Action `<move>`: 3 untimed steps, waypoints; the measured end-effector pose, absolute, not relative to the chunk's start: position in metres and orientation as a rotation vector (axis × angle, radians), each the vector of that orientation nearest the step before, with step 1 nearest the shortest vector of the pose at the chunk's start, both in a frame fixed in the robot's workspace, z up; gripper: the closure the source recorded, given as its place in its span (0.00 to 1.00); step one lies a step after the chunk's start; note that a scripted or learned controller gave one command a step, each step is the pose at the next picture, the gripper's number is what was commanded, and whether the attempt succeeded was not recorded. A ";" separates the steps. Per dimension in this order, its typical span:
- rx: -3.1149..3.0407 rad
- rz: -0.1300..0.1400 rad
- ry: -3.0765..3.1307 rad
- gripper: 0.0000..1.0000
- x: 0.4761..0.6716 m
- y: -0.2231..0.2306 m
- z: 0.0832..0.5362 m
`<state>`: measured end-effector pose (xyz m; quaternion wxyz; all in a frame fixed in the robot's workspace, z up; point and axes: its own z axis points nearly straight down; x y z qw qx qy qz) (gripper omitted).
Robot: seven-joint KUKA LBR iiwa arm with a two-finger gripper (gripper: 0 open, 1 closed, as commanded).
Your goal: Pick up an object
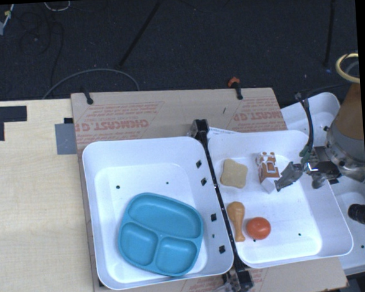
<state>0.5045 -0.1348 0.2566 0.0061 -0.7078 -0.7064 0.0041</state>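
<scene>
The fingers (pixel 283 180) of the gripper (pixel 292 175) hang low over the right bin (pixel 329 241), just beside the small orange-and-white box (pixel 268 165), on the side of the box that faces the arm; whether they are spread or pressed together cannot be told, since they read as one dark grey wedge with no clear gap, and nothing shows between them. The box is the nearest candidate for the pick, I judge: it stands on the bin floor with its long axis running roughly away from the camera, and the dark tip sits at the box's lower right corner, touching or all but touching it; which of the two cannot be told. So the coming move turns on a short shift toward the box and slightly away from the camera, to bring the fingers astride its narrow width. Beyond the box, farther from the arm, lies the tan sponge-like piece (pixel 234 173). Nearer the camera than the box lie the wooden peg (pixel 237 220) and the red ball (pixel 258 228), close together. The blue divided tray (pixel 161 233) rests in the left bin (pixel 104 179), well apart from the box.
</scene>
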 end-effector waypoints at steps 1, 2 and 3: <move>-2.219 0.003 -2.219 0.00 0.506 -0.135 0.262; -2.217 0.007 -2.215 0.00 0.501 -0.140 0.216; -2.216 0.006 -2.216 0.00 0.498 -0.138 0.152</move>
